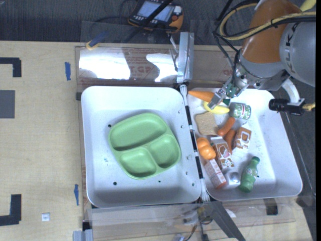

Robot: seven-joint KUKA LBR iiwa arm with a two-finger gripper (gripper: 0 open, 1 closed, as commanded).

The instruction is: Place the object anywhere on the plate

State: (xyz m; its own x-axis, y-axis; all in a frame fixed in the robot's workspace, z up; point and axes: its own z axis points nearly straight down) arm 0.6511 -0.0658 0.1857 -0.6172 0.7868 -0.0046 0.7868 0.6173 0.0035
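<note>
The green plate (pixel 144 145), with three compartments, is lying tilted in the middle of the left bin (pixel 95 109), leaving bare white floor all around it, widest along the bin's upper and left sides. The right bin (pixel 286 164) is sitting just beside it, their rims touching at the centre, and its left half is crowded while its right side is staying open.

The arm (pixel 281 34) is reaching in from the upper right, and the gripper (pixel 218 100) is hanging at the right bin's upper left corner, its tip over a yellow item (pixel 219 109) and just beside a carrot (pixel 200 95). Whether the claw is wide or narrow cannot be told, since the tip is small and blurred, and nothing is visibly sitting in it. The yellow item is mostly hidden under the tool, so its kind is unclear.

Below it a bread slice (pixel 204 123), a small can (pixel 241 111), an orange fruit (pixel 204 147), several small cartons (pixel 223 152) and a green bottle (pixel 249 173) are lying close together, some touching. The arm's upper body is being cut off by the frame's top and right edges.

The bins are resting on a pale wooden bench (pixel 35 134) marked with black and blue tape. Behind them a glossy sheet (pixel 125 64) is reflecting light, and a handheld controller (pixel 153 13) is lying on dark floor.
</note>
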